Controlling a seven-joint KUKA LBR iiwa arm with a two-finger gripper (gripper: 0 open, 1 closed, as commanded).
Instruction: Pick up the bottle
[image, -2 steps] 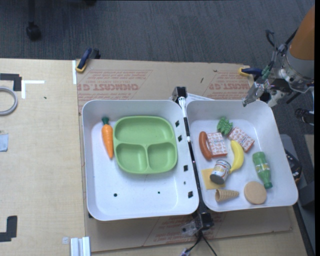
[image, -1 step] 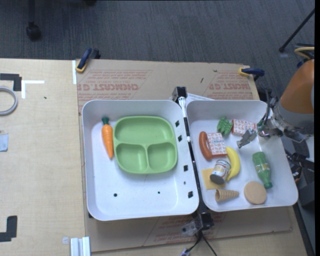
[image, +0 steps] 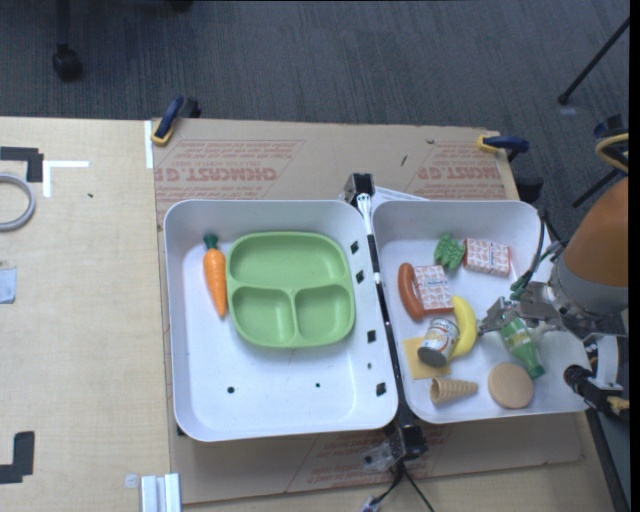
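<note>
The bottle (image: 524, 350) is small and green with a pale label. It lies tilted in the right bin (image: 420, 222), near that bin's right side. My gripper (image: 504, 308) hangs over the bottle's upper end, coming in from the right under the grey wrist and orange band. Its two dark fingers (image: 490, 321) stand spread, so the gripper is open, and the bottle's top sits just below them. I cannot tell whether a finger touches the bottle.
The right bin also holds a banana (image: 465, 325), a small can (image: 436, 343), a sausage (image: 407, 288), two snack packs (image: 487, 256), a green toy (image: 449, 250), a cone (image: 453, 389) and a round cookie (image: 511, 385). The left bin (image: 190, 350) holds a green divided plate (image: 291, 288) and a carrot (image: 215, 280).
</note>
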